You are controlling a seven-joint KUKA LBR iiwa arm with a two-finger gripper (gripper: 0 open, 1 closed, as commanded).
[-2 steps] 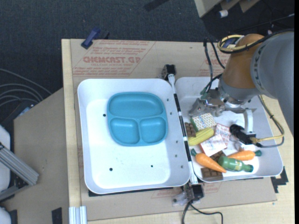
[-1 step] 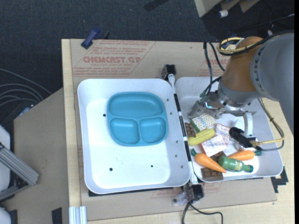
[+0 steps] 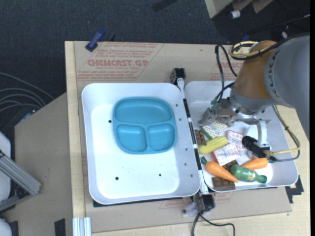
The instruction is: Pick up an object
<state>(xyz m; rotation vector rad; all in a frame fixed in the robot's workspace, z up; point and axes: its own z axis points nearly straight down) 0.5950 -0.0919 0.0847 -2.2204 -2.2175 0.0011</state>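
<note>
- Arm [image 3: 290, 68] is nearest the lens: fat grey link, blurred, upper right of frame, with the orange band [image 3: 251, 77] below-left of it toward the wrist.
- Small blue piece [image 3: 95, 41] in the upper left, lying on the printed cardboard sheet [image 3: 123, 58], well apart from both bins.
- Left bin [image 3: 91, 146] is centre-left and holds one blue divided plate [image 3: 144, 124]. The plate has three compartments and lies flat in the bin's upper half.
- Black clamp [image 3: 178, 75] sits on the seam between the bins at the top edge.
- Right bin [image 3: 204, 90] is right of centre. Its loose items all crowd the lower half.
- Gripper [image 3: 218, 114] is low over the right bin's upper-left area, just above the heap. Can't tell whether it is spread or pressed together, or whether it pinches anything.
- Checkered packet [image 3: 215, 130] is directly under the gripper, at the top of the heap.
- Yellow corn cob [image 3: 212, 144] is just below that packet, tilted and touching it.
- Orange carrot [image 3: 220, 170] is below the corn cob, tip toward lower right.
- Brown bar [image 3: 222, 184] lies against the bin's bottom rim, under the carrot.
- Red-white packet [image 3: 230, 151] is right of the corn cob, overlapping it.
- Green bottle [image 3: 248, 174] lies on its side, just right of the carrot.
- Small orange piece [image 3: 256, 163] rests on top of the bottle, lower right of the heap.
</note>
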